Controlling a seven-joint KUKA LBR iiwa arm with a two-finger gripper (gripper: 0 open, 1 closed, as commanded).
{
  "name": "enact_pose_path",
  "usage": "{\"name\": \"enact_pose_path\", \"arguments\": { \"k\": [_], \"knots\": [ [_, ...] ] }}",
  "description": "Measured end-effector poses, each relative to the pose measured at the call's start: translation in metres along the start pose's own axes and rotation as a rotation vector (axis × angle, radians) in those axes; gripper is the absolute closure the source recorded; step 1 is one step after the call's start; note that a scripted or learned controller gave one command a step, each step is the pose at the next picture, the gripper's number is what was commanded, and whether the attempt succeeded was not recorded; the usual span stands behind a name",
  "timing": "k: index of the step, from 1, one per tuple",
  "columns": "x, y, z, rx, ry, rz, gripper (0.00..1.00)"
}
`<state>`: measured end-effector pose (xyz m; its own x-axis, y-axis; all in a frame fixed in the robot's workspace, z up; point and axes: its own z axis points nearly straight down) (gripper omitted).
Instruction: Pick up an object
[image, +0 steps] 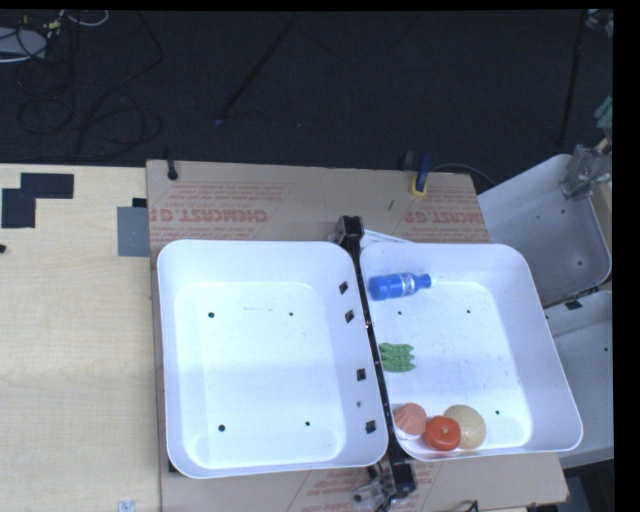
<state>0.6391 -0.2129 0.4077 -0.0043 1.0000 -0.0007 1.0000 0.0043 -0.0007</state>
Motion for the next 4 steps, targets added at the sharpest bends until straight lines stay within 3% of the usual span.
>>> {"name": "enact_pose_path", "arguments": {
  "k": [4],
  "knots": [
    [0.0,0.005,-0.055,0.0,0.0,-0.006,1.0]
  ]
}}
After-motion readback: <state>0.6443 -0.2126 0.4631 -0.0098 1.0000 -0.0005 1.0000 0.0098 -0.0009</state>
